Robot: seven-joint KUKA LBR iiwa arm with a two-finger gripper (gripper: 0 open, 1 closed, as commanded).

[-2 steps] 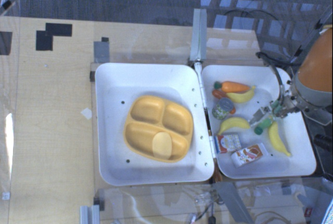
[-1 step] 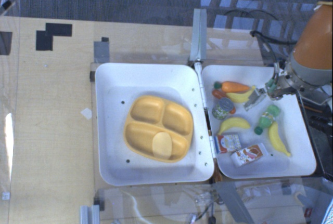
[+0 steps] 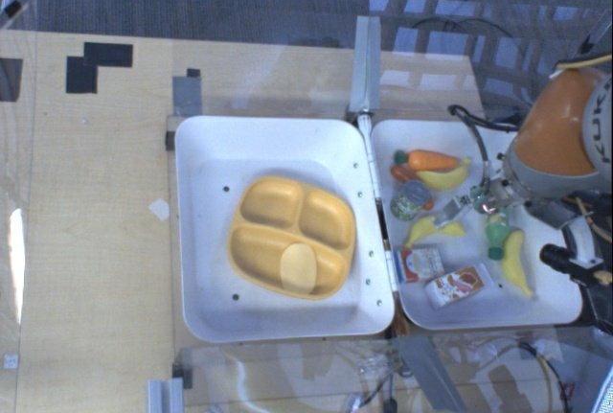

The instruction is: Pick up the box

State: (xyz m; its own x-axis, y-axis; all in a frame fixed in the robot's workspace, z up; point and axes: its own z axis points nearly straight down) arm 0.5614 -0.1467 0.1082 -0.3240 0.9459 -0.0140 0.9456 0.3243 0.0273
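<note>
lying nearest the camera, by the front wall of the right bin [image 3: 560,313]: the box [image 3: 458,286], red and white, flat, long axis running left-right and tilting slightly up toward the right. just left of it, a smaller carton [image 3: 420,263]. hovering over the bin's middle, well behind the box, the pincer [image 3: 471,202]; open or clenched, cannot tell, too small and blurred. resting in the left bin [image 3: 201,239], a yellow divided tray [image 3: 292,236].
</note>
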